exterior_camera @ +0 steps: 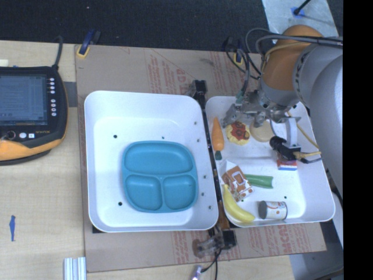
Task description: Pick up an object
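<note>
2 white bins: left bin (99,156) w/ 1 blue divided tray (158,175); right bin (312,197) w/ 1 carrot (217,136), 1 banana (236,207), 1 green veg (258,180), 1 can (273,210), 1 patterned box (237,180), 1 pizza toy (238,133). 1 tablet (26,107) far left.

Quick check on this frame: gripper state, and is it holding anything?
Gripper: low over the far end of the right bin, just above the small red and yellow item; open or shut cannot be told, and no hold is visible.
</note>
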### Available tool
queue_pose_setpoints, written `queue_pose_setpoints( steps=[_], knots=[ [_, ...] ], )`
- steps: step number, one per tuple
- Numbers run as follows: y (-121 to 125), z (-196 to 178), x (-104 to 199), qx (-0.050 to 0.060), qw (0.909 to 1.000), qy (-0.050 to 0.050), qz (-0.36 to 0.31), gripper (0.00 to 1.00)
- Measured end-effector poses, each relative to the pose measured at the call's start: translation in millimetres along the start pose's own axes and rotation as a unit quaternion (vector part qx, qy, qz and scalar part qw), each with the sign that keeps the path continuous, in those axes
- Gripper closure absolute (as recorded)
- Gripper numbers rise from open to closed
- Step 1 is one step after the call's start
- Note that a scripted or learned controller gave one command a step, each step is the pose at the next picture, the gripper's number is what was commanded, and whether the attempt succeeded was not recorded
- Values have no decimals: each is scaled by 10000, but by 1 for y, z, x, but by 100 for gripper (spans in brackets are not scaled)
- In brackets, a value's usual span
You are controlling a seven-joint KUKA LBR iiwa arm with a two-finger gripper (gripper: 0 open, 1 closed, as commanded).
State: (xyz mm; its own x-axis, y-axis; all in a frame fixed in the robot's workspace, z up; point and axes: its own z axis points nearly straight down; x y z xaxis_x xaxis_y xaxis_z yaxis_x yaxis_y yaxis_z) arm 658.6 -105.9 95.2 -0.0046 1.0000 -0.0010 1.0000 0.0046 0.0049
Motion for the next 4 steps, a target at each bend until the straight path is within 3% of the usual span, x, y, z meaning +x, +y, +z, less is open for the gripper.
queue_pose_setpoints(
  steps=[1, 2, 3, 4],
  knots=[
    [0, -10, -1, 16, 10000, 2, -10, 100],
    [-64, -4, -14, -38, 10000, -17, -7, 100],
    [-66, -1, -14, -12, 10000, -21, -1, 0],
    [-66, -12, -14, -3, 10000, -10, -21, 100]
  ],
)
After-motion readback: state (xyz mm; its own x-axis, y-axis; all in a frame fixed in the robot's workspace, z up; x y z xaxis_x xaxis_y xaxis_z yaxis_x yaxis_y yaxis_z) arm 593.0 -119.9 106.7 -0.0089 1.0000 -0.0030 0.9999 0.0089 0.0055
